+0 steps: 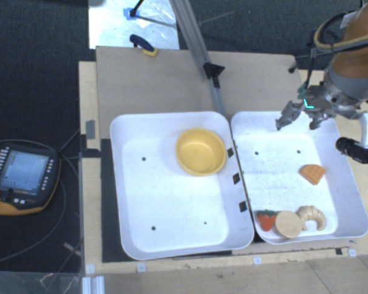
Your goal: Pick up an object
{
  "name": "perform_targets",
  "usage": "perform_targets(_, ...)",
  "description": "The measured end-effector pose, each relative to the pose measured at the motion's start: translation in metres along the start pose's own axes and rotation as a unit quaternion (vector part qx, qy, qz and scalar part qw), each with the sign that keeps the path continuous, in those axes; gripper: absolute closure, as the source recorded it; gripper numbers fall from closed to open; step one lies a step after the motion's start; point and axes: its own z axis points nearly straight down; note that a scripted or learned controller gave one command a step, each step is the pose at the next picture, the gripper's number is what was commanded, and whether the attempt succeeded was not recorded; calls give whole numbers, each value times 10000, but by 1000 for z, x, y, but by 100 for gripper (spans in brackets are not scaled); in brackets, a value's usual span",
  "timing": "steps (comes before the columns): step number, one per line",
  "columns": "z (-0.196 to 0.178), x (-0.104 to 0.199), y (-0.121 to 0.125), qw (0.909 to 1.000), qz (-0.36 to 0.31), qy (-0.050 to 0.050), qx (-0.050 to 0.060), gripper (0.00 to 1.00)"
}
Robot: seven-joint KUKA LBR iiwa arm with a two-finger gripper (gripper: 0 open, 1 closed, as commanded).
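On the floor at the far left lies the arm's control pendant (21, 176), set aside off the counter (165, 78) where it cannot get in the way. The left bin (132, 225) carries a single yellow bowl (200, 151), upright near its far right corner, close to the wall shared with the right bin (349, 222). In the right bin the candidates for picking are gathered toward the near side: an orange waffle-like piece (312, 174) alone by the right wall, and along the near rim a small red item (267, 220), a round tan disc (289, 224) touching it, and a pale croissant shape (313, 216) just beside the disc. The tool (299, 119) hangs over the far end of this bin, its two fingers spread apart with nothing between them, well apart from every piece; judged from that, the grasp is not yet begun, and the waffle piece, standing free, looks the easiest to take
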Motion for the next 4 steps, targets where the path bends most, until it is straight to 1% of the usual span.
perform_targets(1, 0, 0, 0, 10000, 0, 0, 1, 0)
perform_targets(3, 88, 4, -13, 10000, 1, 3, 20, 0)
perform_targets(4, 150, 7, -13, 10000, 1, 4, 26, 0)
